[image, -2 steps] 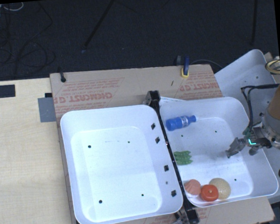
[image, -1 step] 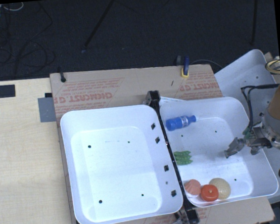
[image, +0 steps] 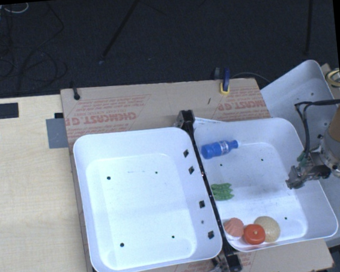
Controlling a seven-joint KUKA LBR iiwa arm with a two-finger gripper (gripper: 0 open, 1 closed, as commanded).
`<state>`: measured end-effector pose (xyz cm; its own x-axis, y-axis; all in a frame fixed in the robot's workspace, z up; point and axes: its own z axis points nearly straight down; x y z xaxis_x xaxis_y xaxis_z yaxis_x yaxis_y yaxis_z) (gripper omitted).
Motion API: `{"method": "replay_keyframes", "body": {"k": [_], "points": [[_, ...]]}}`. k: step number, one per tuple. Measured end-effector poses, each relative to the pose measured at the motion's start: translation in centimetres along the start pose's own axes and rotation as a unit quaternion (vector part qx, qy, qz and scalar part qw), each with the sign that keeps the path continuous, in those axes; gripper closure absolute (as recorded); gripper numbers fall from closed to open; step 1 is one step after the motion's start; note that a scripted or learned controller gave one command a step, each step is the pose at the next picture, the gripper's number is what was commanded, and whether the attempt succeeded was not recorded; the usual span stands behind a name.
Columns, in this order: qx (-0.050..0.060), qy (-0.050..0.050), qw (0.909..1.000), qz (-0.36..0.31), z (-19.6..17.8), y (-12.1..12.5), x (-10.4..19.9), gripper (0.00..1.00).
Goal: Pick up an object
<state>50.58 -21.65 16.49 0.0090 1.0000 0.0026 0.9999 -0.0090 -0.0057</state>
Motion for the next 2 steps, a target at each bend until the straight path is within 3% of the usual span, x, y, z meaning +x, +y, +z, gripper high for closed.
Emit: {"method": "replay_keyframes", "body": {"k": [1,2], "points": [[-0.011,-0.004,0.9999,-0.006,-19.5,-0.1,0.2,1.0],[-0.005,-0.003,1.0,-0.005,-24.7,-2.0,0.3,1.0]]}}
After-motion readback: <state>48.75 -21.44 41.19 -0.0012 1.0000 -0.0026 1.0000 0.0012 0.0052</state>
